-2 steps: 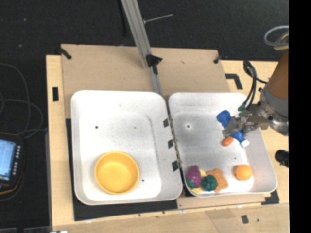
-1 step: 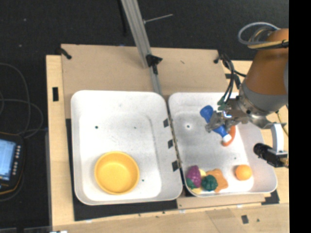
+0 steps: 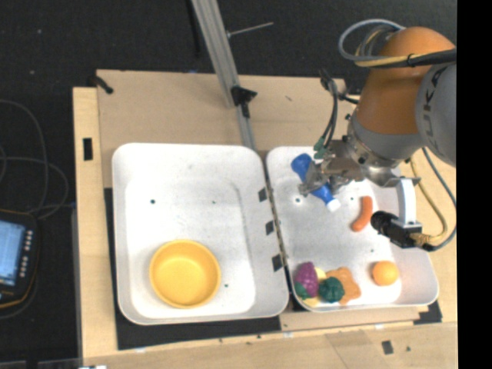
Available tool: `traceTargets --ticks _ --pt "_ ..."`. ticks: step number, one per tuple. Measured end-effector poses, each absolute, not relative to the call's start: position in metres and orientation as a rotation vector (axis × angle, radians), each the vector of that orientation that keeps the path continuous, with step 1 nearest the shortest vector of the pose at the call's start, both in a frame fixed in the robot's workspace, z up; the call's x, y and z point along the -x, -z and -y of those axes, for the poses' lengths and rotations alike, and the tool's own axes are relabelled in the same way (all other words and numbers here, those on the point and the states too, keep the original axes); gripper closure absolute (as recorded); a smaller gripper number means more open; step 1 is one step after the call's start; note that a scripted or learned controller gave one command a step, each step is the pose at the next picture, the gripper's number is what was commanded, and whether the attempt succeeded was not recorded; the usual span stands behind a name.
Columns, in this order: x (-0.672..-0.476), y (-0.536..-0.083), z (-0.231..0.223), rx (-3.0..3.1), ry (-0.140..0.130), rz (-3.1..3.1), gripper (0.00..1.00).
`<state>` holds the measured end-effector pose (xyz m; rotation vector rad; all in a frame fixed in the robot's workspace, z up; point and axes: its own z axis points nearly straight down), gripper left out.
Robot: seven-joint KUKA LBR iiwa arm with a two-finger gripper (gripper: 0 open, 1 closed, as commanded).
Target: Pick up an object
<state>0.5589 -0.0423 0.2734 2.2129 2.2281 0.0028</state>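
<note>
My claw (image 3: 317, 181) hangs over the right white bin (image 3: 421, 290), directly above a small blue-and-white plastic object (image 3: 317, 180) near its upper left. Grip state: cannot tell. Object judged light, rigid, smooth; grasp across the narrow middle.

bins (image 3: 192, 160): white
bowl (image 3: 184, 272): yellow
bottle (image 3: 314, 177): blue, white cap
carrot-like piece (image 3: 362, 214): orange
ball (image 3: 383, 273): orange
toys at near edge (image 3: 319, 283): purple, green, orange
arm band (image 3: 396, 83): orange
</note>
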Motion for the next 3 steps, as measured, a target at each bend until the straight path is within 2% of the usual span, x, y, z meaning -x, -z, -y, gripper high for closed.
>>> traceTargets --ticks 1,2,3 --pt "-0.575 -0.259 0.001 -2.215 0.000 -2.228 1.00" --pt "-0.606 -0.257 -0.035 -2.217 0.000 -2.225 1.00" --pt "-0.618 -0.247 -0.080 -2.214 0.000 -2.227 1.00"
